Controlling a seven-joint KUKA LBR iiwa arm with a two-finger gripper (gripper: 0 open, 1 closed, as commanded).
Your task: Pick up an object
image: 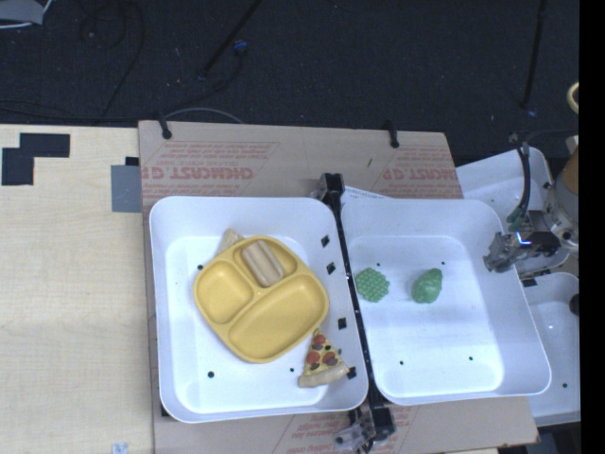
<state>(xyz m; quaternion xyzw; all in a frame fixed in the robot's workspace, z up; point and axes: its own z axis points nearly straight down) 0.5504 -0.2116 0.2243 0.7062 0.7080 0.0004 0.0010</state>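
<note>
- Dark floor with loose cables runs along the top of my view; a pale wood bench (66,291) sits below it, with a cardboard sheet (284,164) laid under the bins.
- Two white bins side by side: left bin (175,348), right bin (473,367), joined along a black divider (342,263).
- Left bin: a yellow tray (274,324) with compartments, tilted a bit in the bin. A hot dog (262,261) lies in its upper compartment.
- A pizza slice (323,361) lies on the bin floor just beside the tray's lower right edge, near the divider.
- Right bin: a green ball (371,285) with a bumpy surface, close to the divider. A second green lump (427,287) rests to its right, apart from the ball. Both lie flat on the bin floor, untouched.
- Gripper (506,253) is at the right bin's right rim, up near the wall, well apart from both green items.
- I cannot tell from here how far the pincer is open; the view is too small and cluttered at that spot. I see nothing between its tips.
</note>
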